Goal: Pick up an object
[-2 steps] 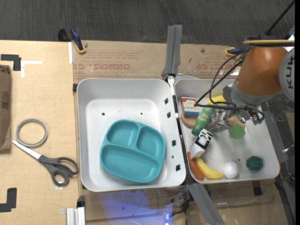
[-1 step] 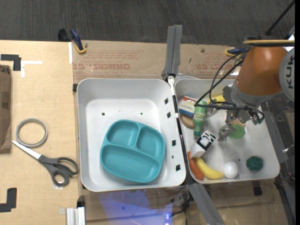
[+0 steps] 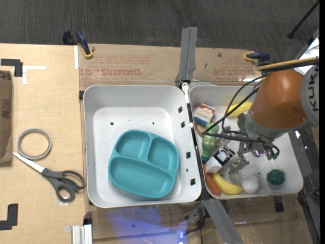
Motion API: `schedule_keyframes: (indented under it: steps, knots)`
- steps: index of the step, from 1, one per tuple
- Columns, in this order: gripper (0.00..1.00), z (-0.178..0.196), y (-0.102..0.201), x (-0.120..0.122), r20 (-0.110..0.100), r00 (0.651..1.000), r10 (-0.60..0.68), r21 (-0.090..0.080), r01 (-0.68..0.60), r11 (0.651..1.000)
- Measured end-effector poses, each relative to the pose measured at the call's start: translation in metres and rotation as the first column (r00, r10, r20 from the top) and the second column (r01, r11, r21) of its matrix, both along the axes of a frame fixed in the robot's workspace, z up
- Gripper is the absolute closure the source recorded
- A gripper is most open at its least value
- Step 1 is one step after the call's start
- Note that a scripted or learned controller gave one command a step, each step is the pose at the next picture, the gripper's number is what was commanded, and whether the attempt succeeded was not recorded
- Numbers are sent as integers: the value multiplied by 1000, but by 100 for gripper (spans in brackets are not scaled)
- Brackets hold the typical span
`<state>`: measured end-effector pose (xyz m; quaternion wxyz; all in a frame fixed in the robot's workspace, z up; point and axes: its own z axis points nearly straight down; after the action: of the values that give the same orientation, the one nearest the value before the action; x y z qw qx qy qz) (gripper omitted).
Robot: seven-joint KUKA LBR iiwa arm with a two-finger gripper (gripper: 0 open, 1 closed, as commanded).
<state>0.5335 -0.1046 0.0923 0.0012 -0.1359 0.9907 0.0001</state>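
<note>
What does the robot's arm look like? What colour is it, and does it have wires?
The arm is grey, with a fat, rounded orange band just above the wrist. Thin black cables loop out from that band, and one yellow cable runs beside them. At the end sits the tool, a small cluster of silvery metal and dark parts with thin metal fingers.

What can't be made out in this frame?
- Gripper: fingers blurred and tangled with cables, open or shut unclear.
- Yellow item in the right bin: mostly hidden under the orange wrist band.
- Small box: label too small to read.
- Brown bag: cut off by the left edge.
</note>
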Motion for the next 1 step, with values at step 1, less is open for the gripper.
schedule_keyframes:
  steps: [1]
  knots:
    - [0,0,11,-4,-1,992,126,-2,-126,992]
